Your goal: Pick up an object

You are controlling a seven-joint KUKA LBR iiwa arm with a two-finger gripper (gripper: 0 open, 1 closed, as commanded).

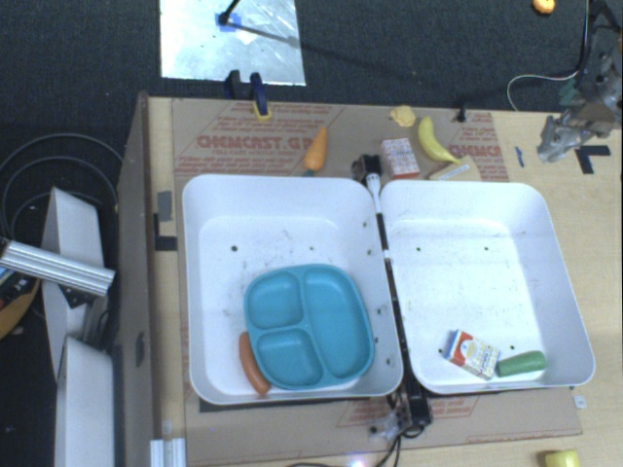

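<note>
Gripper [581, 115]: parked far right, off past the far corner of the right bin, above the bench; too small and blurred to judge its state, so I cannot tell. Nothing visible in it.
Right bin [540, 222]: nearest candidates lie here, both at its near edge.
Green piece [521, 363]: short rounded cylinder, lying flat, long axis left-right, close against the near wall. Looks like a light plastic toy, stiff, smooth skin, likely slippery. Best hold judged across the short width at mid-length; the wall leaves little room for the near finger.
Small box [472, 353]: white with red and blue print, lying flat, skewed, just left of the green piece, touching or nearly so. Probably light card, may crush a little. Take across the narrow sides; flat profile means a low approach.
Left bin [195, 261]: further from the tool.
Blue tray [310, 325]: three compartments, rigid, wide, shallow; too broad to span, only the rim offers a pinch. Poor choice.
Orange sausage [252, 362]: lies between tray rim and bin wall, touching the tray. Light, round, cramped.
Bench far side: banana [432, 142], carrot [315, 149], small carton [399, 157], outside the bins.
Pick judged easiest: small box.
</note>
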